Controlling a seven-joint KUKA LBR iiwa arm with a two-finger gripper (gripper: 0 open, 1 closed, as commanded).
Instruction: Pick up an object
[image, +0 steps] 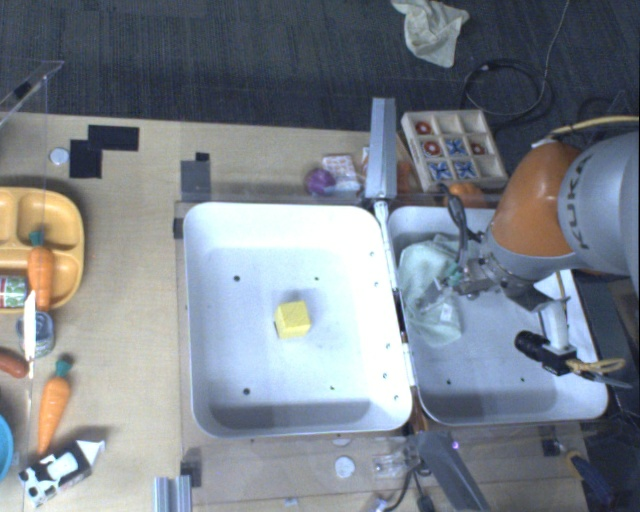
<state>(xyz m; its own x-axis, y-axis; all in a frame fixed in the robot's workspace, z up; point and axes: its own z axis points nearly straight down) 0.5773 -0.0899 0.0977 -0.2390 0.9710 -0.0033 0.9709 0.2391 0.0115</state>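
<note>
Translucent, crumpled plastic bag (428, 290) lay soft and light, probably slippery, best pinched at a raised fold, under the pincer (452, 287), its state impossible to tell.

Even overhead light, slightly soft focus

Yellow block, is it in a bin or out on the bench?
In. The yellow block lies on the floor of the left bin, near its middle, apart from the walls. The gripper is over the right bin.

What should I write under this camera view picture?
Robot pincer reaches a pale bag in the right bin.
</note>
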